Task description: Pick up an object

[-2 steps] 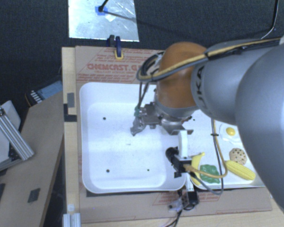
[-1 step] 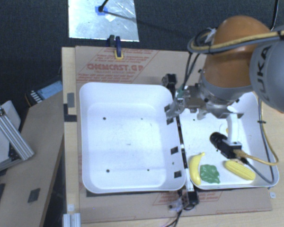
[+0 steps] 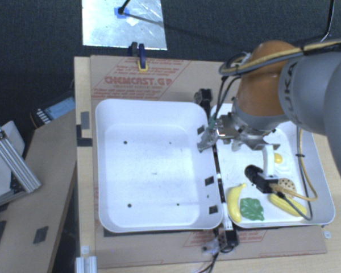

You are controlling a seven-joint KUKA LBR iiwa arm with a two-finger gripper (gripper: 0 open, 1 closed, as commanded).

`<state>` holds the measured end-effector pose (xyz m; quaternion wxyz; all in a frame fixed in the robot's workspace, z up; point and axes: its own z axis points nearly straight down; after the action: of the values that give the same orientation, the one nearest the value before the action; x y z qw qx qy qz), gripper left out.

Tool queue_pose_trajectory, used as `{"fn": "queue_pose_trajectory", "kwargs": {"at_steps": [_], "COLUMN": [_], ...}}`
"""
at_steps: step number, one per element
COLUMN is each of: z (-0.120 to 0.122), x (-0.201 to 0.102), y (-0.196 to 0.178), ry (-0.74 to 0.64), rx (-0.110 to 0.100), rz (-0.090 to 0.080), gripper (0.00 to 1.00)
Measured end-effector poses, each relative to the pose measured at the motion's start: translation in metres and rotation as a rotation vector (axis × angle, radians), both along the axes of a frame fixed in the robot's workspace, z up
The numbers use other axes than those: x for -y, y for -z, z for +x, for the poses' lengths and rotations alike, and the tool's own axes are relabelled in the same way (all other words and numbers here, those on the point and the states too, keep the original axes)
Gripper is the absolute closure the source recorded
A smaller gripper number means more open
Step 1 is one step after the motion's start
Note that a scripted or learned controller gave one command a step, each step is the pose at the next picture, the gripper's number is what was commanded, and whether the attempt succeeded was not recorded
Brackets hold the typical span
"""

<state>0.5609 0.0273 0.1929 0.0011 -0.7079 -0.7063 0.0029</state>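
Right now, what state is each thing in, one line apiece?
gripper, at the left rim of the right bin, no object seen held
banana, lying flat in the right bin, untouched
green piece, lying flat against the banana
yellow piece, lying flat by the bin's front wall
left bin, level, beside the right bin

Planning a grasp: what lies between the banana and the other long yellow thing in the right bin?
In the camera view, a green object lies between them, close beside the banana.
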Motion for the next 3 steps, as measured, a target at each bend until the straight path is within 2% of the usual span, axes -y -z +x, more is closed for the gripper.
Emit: {"fn": "queue_pose_trajectory", "kwargs": {"at_steps": [1,2,3], "z": [0.066,0.019,-0.016], "x": [0.001,-0.041,-0.048], "y": [0.009,-0.111,-0.150], "ry": [-0.007,-0.011,-0.008], "rx": [0.011,0.018,0.011], "rz": [0.002,0.007,0.005], "gripper": [0.00,0.00,0.00]}}
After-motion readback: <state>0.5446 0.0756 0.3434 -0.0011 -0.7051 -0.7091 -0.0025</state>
